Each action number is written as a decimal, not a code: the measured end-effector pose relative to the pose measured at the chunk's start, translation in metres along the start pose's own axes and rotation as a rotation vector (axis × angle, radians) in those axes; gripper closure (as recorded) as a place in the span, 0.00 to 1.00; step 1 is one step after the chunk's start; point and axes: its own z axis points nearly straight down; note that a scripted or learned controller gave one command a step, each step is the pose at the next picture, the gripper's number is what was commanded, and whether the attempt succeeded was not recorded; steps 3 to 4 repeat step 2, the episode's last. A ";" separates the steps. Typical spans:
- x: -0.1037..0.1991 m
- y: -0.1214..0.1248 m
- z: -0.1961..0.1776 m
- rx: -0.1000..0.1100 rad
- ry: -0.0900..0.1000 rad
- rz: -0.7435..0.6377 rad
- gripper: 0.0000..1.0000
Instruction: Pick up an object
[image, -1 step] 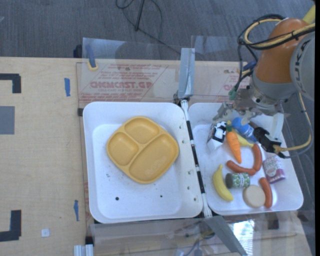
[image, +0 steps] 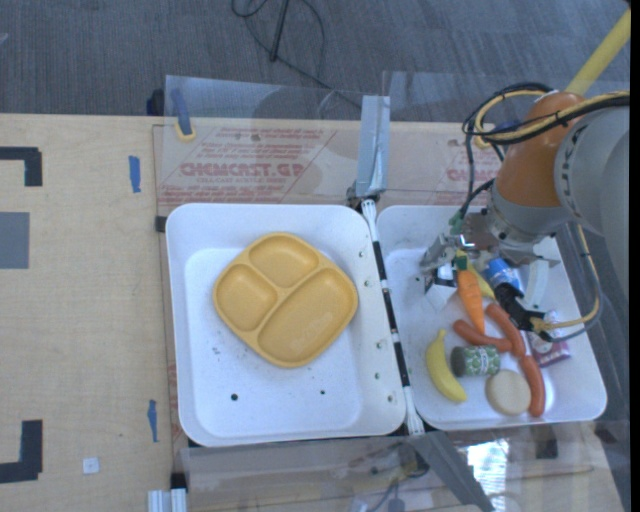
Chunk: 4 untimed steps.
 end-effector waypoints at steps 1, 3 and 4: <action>-0.002 0.003 -0.016 -0.010 -0.002 0.003 1.00; 0.062 0.033 -0.133 0.006 -0.001 0.097 1.00; 0.062 0.033 -0.133 0.006 -0.001 0.097 1.00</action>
